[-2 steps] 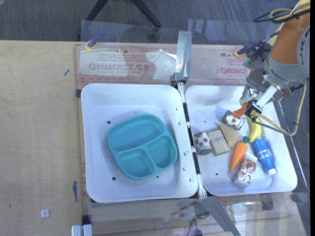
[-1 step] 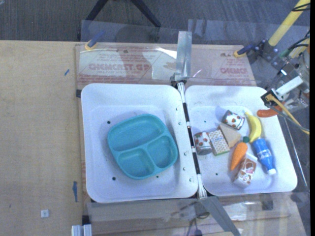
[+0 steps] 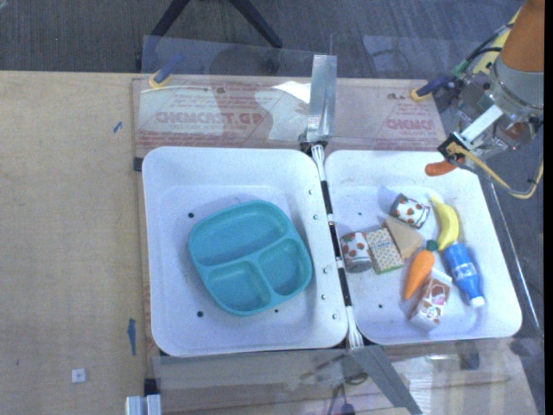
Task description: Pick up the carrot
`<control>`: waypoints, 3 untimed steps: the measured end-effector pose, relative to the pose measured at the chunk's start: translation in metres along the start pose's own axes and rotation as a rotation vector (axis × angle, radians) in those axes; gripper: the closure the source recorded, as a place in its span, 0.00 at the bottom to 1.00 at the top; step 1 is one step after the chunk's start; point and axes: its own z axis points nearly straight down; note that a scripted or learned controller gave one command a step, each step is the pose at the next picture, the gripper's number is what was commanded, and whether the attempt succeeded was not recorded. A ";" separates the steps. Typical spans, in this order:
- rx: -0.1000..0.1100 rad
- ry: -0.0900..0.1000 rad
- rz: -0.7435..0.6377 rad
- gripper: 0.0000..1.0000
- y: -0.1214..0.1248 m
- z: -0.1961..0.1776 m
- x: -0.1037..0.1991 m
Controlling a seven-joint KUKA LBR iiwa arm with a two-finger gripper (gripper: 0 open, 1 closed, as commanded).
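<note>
I saw the carrot [image 3: 418, 272] lying flat on the floor of the right bin [image 3: 510, 318], an orange tapered piece with a small green top. It sat tilted, green end up toward the far right, tip pointing down-left. It lay untouched among the other toy foods, wedged close between its neighbours

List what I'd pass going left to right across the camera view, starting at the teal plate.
Teal divided plate → small can → cracker box → carrot → blue bottle, with the claw holding a small orange piece above the right bin's far edge.
</note>
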 end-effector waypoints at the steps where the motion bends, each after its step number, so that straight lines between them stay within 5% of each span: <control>1: -0.002 -0.001 -0.004 1.00 -0.001 -0.010 0.002; 3: -0.004 -0.003 -0.010 1.00 -0.002 -0.030 0.005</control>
